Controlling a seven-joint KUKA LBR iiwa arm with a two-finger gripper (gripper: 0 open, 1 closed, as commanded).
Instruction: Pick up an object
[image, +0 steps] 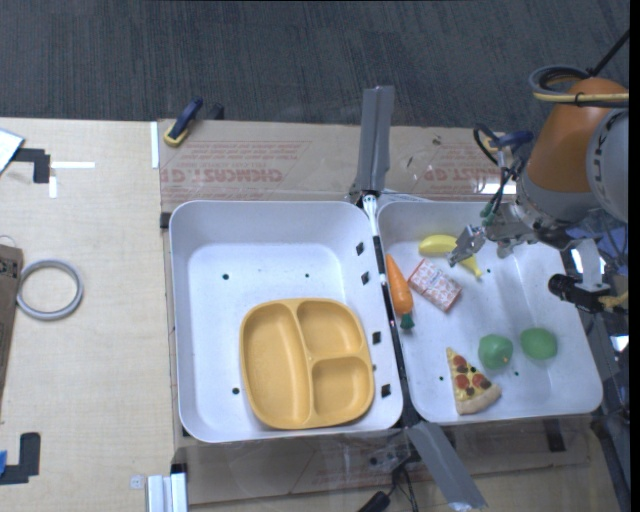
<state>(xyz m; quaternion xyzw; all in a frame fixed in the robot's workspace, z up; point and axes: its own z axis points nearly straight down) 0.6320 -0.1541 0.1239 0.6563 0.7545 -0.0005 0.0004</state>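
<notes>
While the hand (466, 250) hangs beside the banana (437, 244), its finger spread cannot be told.

A yellow toy banana (440, 245) lies flat near the back edge of the right white bin (560, 400), its right end just beside the gripper (468, 252).

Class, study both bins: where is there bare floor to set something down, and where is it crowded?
Left bin: bare floor behind the yellow divided plate. Right bin: crowded around the gripper, banana, carrot and pink packet; a small bare patch lies between the pizza slice and two green items.
</notes>
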